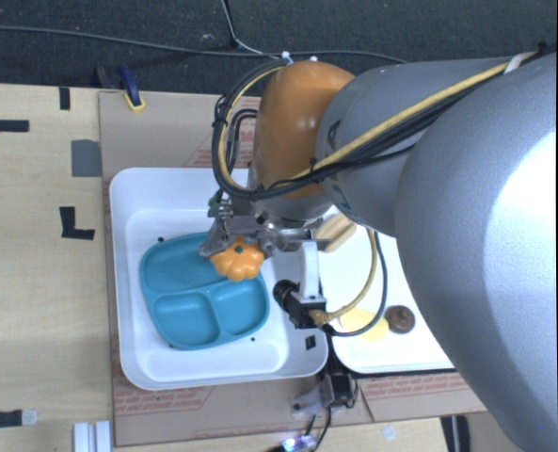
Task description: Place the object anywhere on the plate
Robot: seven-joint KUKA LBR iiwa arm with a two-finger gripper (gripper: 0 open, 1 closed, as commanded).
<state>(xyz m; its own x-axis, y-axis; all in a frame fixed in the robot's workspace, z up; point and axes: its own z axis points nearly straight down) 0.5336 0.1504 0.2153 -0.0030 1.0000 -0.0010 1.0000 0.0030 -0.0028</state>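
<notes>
A blue divided plate (pixel 199 295) lies in the left white bin (pixel 133 252). A small orange pumpkin (pixel 238 261) with a green stem sits over the plate's upper right rim. My gripper (pixel 234 245) is directly above it, with a grey finger on each side of the pumpkin, shut on it. The grey arm with its orange band (pixel 293 125) reaches in from the right and hides the bin's far right corner.
The right white bin (pixel 391 356) holds a yellow piece (pixel 358 321) and a small brown round thing (pixel 402 319); a beige block (pixel 336 230) shows beside the wrist. A black cable fitting (pixel 295 304) hangs between the bins. Cardboard lies under both bins.
</notes>
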